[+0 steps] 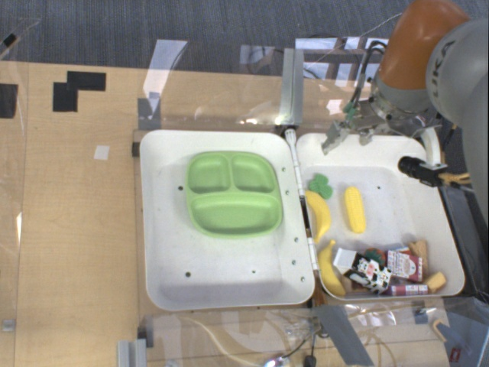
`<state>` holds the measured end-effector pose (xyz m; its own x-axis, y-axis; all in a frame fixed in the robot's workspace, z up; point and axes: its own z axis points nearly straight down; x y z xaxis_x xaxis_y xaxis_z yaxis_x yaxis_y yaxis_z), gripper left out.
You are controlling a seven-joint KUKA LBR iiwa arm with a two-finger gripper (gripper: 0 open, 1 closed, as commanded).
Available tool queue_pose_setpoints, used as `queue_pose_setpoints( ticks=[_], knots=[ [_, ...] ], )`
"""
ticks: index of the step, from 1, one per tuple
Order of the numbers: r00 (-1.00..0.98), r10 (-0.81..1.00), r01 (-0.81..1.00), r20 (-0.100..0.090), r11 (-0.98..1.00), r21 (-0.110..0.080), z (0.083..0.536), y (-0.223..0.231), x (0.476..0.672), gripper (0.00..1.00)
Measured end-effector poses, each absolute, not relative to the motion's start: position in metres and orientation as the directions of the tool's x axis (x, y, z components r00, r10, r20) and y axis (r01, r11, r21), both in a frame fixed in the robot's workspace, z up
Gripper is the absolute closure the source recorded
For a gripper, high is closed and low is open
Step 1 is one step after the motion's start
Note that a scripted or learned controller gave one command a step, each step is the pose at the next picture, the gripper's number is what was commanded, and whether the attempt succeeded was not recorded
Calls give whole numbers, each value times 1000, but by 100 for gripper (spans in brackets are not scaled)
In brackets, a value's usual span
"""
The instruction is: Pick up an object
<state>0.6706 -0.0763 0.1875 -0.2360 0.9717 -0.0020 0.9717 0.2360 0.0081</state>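
My gripper (348,138) hangs over the far edge of the right bin (382,176), its two fingers spread apart with nothing between them. Below it in that bin lie a small green toy (319,186), a yellow corn cob (354,209) and a banana (319,215). A second banana (329,271) lies at the bin's near left corner. Beside it sits a heap of small packets, among them a black-and-white one (370,272) and a red box (404,265). The gripper is well behind all of these and touches none.
A green divided plate (232,193) rests in the left bin (164,228). A metal divider (299,197) runs between the bins. A black part (419,168) juts in over the right bin's right rim. The grey and orange arm (424,40) fills the upper right.
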Motion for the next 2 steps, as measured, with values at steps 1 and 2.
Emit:
queue_pose_setpoints(
  ticks=[1,2],
  knots=[
    [-298,954,954,-3,298,10,286,-74,670,0],
    [-306,952,952,0,306,3,184,-73,581,0]
  ],
)
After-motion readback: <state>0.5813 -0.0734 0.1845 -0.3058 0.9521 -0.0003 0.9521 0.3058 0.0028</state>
